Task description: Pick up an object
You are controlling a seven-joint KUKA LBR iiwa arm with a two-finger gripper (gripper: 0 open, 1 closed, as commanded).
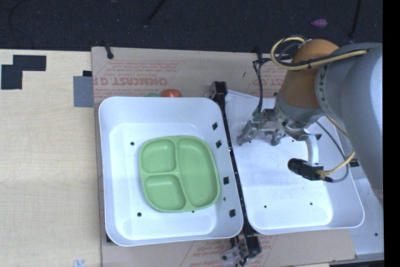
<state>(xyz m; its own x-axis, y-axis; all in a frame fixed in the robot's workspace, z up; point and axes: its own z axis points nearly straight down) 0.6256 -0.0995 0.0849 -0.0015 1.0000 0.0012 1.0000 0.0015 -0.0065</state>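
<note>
One arm, grey with an orange band, enters from the right. Its hand (261, 132) sits low over the right bin (294, 212), near that bin's far-left corner, just right of the divider between the two bins. Hand state: cannot tell; the metal parts at the tip are too small and cluttered to read, and nothing is visibly gripped.

Bins: two, white, shallow, side by side on the table (44, 159), resting on a sheet of cardboard (162, 75) with red print.

Left bin (115, 112): one green plate (179, 173) with three compartments, lying flat near the bin's middle, well apart from the hand and across the divider from it.

Behind the left bin's far rim: one small red-orange object (170, 94), partly hidden by the rim, with a sliver of green just left of it; what it is cannot be made out.

One black cable end (306, 168) hangs from the arm over the right bin, right of the hand.
</note>
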